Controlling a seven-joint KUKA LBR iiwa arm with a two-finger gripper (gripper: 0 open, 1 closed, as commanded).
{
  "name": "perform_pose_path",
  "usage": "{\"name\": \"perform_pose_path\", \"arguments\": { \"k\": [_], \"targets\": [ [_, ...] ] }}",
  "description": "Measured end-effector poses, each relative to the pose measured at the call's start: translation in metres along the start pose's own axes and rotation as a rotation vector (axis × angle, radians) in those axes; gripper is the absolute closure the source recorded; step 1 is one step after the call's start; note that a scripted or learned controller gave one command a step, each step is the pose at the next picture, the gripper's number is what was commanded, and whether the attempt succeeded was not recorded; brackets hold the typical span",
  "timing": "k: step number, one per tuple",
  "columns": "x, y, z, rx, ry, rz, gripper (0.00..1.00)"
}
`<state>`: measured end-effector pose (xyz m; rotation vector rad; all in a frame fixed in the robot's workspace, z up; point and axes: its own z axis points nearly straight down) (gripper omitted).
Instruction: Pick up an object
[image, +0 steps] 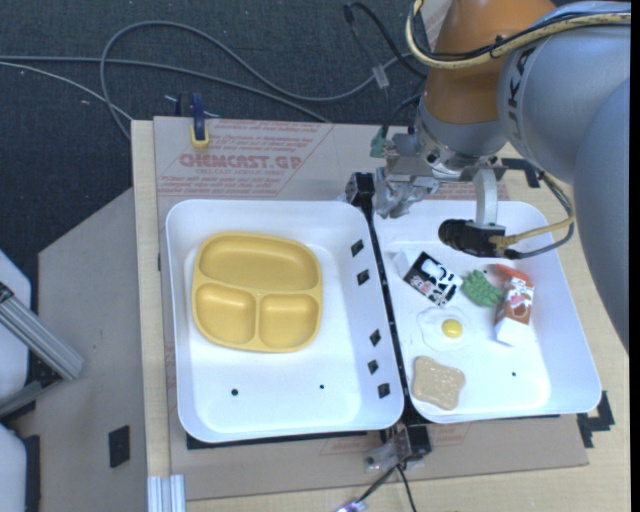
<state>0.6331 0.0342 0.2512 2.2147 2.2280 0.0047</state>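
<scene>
My pincer (397, 200) hangs at the right bin's (560, 375) far left corner; whether it's apart or together, I can't tell. Toast slice (438, 383) at the near edge looks light and stiff, best pinched across its sides. Fried egg (447, 328) sits just beyond; yellow tray (258, 291) fills the left bin (200, 400).

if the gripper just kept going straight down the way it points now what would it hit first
Probably the white floor at the top left corner of the right bin, close to the divider between the bins. The gripper hangs there, up-view of the black-and-white card. Depth is hard to judge.
</scene>
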Motion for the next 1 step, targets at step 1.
{"name": "perform_pose_path", "arguments": {
  "k": [1],
  "targets": [
    [0.0491,0.0187,0.0098,0.0,-0.001,0.001,1.0]
  ]
}}
